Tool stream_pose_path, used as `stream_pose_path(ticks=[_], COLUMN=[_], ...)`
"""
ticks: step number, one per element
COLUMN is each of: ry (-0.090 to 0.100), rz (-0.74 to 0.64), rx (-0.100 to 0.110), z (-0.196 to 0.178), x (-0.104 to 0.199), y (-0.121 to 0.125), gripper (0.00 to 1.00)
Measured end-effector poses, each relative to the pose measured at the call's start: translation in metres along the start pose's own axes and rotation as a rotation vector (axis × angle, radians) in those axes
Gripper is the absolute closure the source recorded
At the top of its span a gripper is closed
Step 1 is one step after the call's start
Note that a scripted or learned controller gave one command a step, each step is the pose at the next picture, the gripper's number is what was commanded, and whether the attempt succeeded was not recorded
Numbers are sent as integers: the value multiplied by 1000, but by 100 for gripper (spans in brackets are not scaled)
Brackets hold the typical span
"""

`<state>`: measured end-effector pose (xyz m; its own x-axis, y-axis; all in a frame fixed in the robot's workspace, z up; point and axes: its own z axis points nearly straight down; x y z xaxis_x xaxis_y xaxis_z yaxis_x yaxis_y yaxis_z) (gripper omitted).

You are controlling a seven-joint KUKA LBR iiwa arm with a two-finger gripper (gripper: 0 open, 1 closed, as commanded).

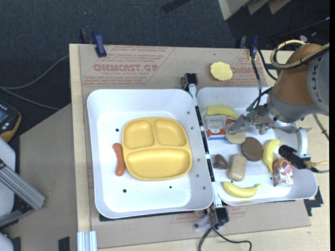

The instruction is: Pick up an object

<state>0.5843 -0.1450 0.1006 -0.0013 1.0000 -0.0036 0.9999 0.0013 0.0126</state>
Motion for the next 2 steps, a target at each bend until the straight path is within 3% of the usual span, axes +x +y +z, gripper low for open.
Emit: stream_pose_path(ticks=[1,2], ry=[9,1], rz=[2,2], rx=[12,8], z=[13,16], x=[-20,-51], y=[-42,-14], gripper=[0,0])
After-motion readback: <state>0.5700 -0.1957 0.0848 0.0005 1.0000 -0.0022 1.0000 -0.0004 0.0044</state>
